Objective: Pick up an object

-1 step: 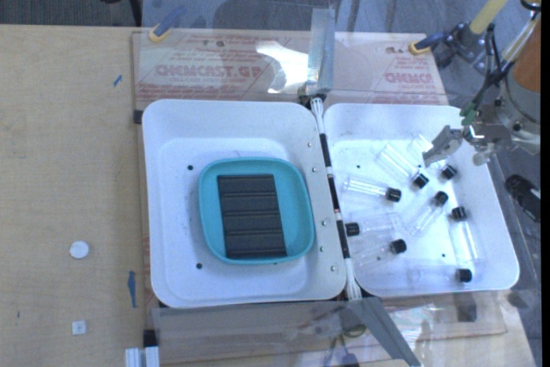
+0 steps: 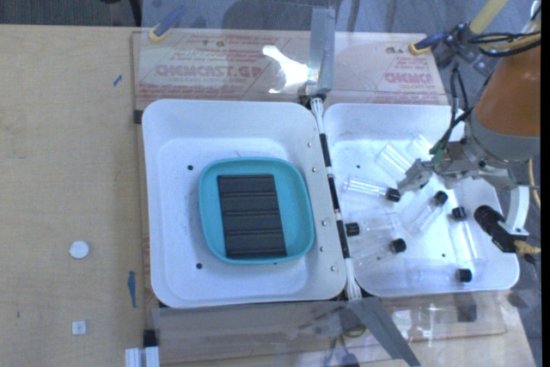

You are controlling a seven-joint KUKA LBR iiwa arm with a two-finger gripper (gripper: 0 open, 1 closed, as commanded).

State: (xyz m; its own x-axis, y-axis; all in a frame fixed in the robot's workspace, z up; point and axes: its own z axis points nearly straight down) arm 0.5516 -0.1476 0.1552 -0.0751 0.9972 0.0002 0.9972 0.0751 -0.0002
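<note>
Reaching in over the right shallow white bin [image 2: 507,275], the grey two-finger gripper [image 2: 427,174] hangs low — its fingers look slightly apart, with nothing visibly between them. Clear plastic vials with black caps [image 2: 371,188] lie scattered just below and to either side of the fingertips. Well apart, the left white bin [image 2: 172,133] holds a teal square tray [image 2: 296,215] — carrying a dark ribbed block [image 2: 251,216].
</note>
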